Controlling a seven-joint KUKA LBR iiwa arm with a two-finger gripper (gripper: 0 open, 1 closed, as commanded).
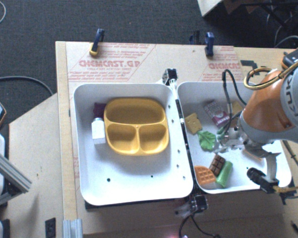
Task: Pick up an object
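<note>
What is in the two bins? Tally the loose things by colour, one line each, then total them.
Yellow: 2, divided tray, cheese-like slab
White: 1, small bottle
Dark purple: 1, item behind the bottle
Pink: 1, packet
Green: 2, leafy piece, cylinder
Brown: 1, chocolate bar
Orange: 1, waffle
Total: 9; the arm may hide more.

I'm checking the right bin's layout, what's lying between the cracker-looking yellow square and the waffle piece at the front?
In the camera view, a crumpled green leafy piece lies between the yellow square and the waffle, slightly right of the line. White bin floor fills the rest.
</note>
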